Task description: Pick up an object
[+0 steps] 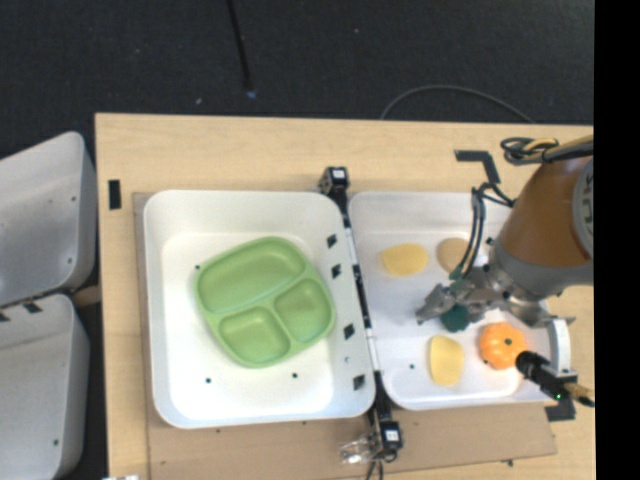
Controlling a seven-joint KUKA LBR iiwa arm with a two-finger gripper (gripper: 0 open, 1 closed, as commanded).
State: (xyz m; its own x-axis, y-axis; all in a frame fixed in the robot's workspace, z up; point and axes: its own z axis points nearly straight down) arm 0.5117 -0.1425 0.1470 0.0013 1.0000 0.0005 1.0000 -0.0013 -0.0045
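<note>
My gripper [447, 306] is low in the right bin [400, 383], near its middle, at the end of the grey arm with the orange band [548, 208]. A small dark green object [457, 319] lies right under the gripper tip and is partly hidden by it. An orange round fruit [499, 345] sits just right of and in front of the gripper. A yellow piece [446, 359] lies near the bin's front wall. A flat yellow piece [403, 259] and a tan piece [453, 253] lie toward the back, and the arm's cables partly cover the tan one.
The left bin [170, 388] holds a green divided plate [264, 300] in its middle. A black clamp strip [352, 298] runs between the two bins. Cables [480, 218] hang along the arm over the back of the right bin.
</note>
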